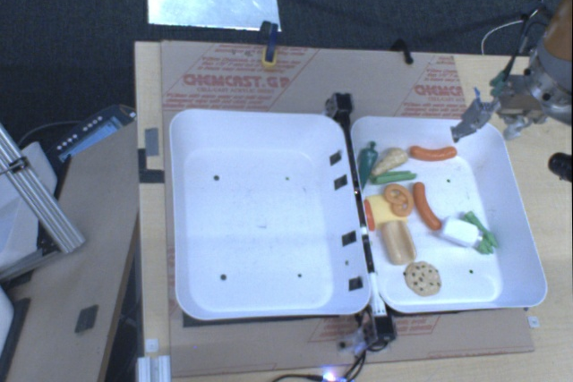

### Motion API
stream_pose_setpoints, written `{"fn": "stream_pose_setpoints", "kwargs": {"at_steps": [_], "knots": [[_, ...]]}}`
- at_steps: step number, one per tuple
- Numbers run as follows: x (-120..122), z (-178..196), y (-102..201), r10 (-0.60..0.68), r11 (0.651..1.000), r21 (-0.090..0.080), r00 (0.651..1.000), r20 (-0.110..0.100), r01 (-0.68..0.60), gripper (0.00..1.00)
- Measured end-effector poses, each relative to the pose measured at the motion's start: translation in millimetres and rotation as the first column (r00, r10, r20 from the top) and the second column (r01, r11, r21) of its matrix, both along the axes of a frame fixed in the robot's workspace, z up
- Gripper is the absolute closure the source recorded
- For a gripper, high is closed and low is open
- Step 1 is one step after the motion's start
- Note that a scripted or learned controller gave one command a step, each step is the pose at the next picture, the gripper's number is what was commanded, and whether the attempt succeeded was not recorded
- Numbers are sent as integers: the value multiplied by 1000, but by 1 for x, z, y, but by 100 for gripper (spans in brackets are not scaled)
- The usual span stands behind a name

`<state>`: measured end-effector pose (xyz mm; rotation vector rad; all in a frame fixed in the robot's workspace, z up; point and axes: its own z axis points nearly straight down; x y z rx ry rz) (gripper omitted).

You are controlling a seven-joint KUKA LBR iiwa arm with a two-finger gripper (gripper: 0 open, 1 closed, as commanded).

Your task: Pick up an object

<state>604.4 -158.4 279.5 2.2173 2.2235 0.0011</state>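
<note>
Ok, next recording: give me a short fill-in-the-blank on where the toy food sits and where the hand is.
1. All the toy food lies in the ____ bin.
2. The cookie is the item nearest the bin's ____ edge.
3. The hand hangs above the bin's far-right corner, close to a toy ____.
4. The left bin bears small dark ____.

Missing words: right; near; sausage; holes

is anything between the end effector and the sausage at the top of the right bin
Nothing visible does. The end effector hovers just up and right of the sausage, with bare bin floor between; the nearest item, a pale food piece, lies left of it.
</note>
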Motion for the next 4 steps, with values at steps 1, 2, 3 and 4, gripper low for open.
{"fn": "stream_pose_setpoints", "kwargs": {"at_steps": [1, 2, 3, 4], "knots": [[-10, -163, 42, 5, 1000, 4, 1000, -11, -5, 0], [-28, -197, 59, -1, 1000, 2, 1000, -3, 1, 0], [-26, -184, 58, 0, 1000, 0, 1000, 2, 0, 100], [70, -88, 113, 9, 1000, 0, 1000, 17, -9, 100]]}}
